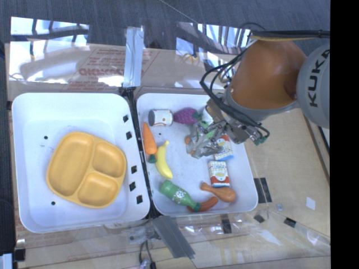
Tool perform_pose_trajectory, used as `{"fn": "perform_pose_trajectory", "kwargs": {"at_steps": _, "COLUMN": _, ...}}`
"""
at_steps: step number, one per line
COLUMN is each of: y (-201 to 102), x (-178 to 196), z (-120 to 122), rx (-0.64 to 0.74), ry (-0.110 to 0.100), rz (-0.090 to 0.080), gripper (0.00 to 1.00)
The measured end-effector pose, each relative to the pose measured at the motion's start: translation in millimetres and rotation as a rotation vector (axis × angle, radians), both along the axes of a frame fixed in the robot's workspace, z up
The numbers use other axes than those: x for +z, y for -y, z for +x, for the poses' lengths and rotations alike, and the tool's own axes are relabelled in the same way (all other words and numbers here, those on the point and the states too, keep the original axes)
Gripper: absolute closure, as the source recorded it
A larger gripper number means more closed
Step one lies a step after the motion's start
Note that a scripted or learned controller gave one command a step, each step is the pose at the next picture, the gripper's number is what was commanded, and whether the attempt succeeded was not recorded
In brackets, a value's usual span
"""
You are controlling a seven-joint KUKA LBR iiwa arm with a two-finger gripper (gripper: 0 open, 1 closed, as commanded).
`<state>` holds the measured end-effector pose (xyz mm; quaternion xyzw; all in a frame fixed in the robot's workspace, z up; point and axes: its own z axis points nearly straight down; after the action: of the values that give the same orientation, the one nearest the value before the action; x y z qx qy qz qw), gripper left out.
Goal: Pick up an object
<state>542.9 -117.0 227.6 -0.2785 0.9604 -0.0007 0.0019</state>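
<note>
Hovering pincer (pixel 203 144) low in the right bin (pixel 247 198), beside a small carton (pixel 219 173), grip state unclear.

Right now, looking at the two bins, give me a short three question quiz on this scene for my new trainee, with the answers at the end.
1. True or false: the yellow divided tray lies in the same bin as the banana.
2. Which item lies nearest the right bin's front edge? A) purple grapes B) green bottle C) carrot
3. Fill in: the gripper is over the ___ bin.

Key:
1. False; the tray is in the left bin, the banana in the right one.
2. B.
3. Right.
</note>
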Motion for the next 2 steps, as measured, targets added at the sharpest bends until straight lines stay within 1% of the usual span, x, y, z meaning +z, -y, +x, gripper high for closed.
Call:
{"fn": "perform_pose_trajectory", "kwargs": {"at_steps": 1, "y": -55, "x": -4, "z": 2, "rx": 0.043, "ry": -0.006, "rz": 0.002, "gripper": 1.00}}
{"fn": "perform_pose_trajectory", "kwargs": {"at_steps": 2, "y": -11, "x": -21, "z": -6, "rx": 0.175, "ry": -0.008, "rz": 0.000, "gripper": 1.00}}
